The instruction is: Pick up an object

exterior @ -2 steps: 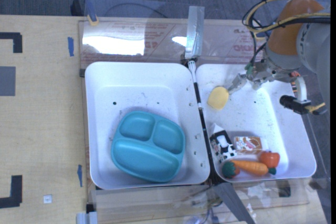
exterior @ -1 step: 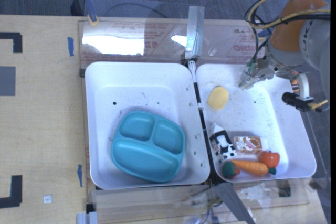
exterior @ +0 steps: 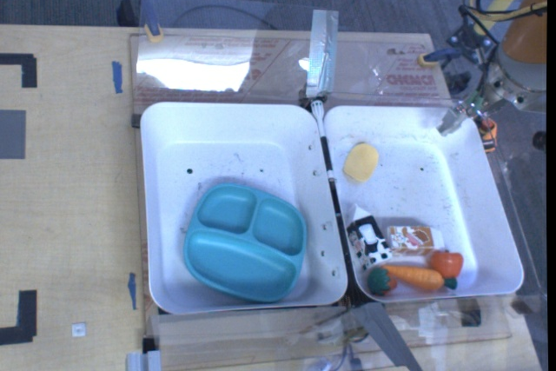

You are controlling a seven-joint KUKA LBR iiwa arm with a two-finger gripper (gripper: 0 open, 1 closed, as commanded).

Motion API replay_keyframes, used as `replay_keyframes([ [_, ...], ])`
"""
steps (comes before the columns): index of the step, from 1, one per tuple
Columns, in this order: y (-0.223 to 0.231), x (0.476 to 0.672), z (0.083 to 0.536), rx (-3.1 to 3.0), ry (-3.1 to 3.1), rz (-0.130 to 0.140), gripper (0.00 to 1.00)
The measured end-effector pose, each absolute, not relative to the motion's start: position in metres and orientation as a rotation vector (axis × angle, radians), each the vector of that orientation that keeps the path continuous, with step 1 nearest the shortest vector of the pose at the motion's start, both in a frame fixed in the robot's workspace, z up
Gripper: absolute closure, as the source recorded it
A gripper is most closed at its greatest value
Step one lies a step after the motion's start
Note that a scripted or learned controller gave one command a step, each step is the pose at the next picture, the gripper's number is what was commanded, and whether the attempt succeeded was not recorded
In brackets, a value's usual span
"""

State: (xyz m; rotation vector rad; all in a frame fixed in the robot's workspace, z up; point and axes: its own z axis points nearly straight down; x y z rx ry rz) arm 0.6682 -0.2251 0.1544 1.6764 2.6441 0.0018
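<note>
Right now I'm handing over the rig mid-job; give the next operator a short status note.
Gripper: over the right bin's far right corner, nothing seen in it.
Right bin: yellow piece near the far left; black-and-white cow toy, small carton, carrot and tomato bunched at the near edge.
Left bin: blue divided plate.
Done: nothing picked.
Left: choose an object, descend, grasp, lift.

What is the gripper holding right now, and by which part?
Nothing. The gripper sits over the right bin's far corner, apart from every object there.
</note>
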Motion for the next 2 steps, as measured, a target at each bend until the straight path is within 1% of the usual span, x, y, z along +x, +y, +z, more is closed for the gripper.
replay_keyframes([
  [1, -0.223, 0.670, 0.264, 1.059, 2.938, 0.001, 1.00],
  [2, -0.148, 0.640, 0.253, 0.704, 3.057, 0.002, 1.00],
])
